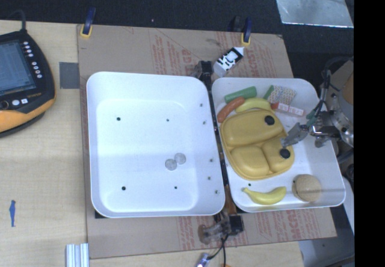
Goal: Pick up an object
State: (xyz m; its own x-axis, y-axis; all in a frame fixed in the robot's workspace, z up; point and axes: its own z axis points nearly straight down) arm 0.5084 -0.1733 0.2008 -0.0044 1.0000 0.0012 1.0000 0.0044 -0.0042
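Observation:
The right bin (329, 166) holds several objects. A large yellow soft toy (255, 139) with black dots fills its middle. A banana (264, 195) and a round brown ball (307, 187) lie along the near edge. At the far end lie a green piece (240, 93), an orange-red piece (225, 111), a second yellow piece (257, 104) and a small printed packet (283, 99). My gripper (299, 133) reaches in from the right, low over the bin at the right side of the yellow toy. Nothing is visibly held.
The left bin (108, 97) holds two small grey discs (175, 162). A black-and-white tag (228, 59) lies on the cardboard behind the bins. A control pendant (21, 82) sits at the far left of the bench. Clamps stand at the cardboard's back edge.

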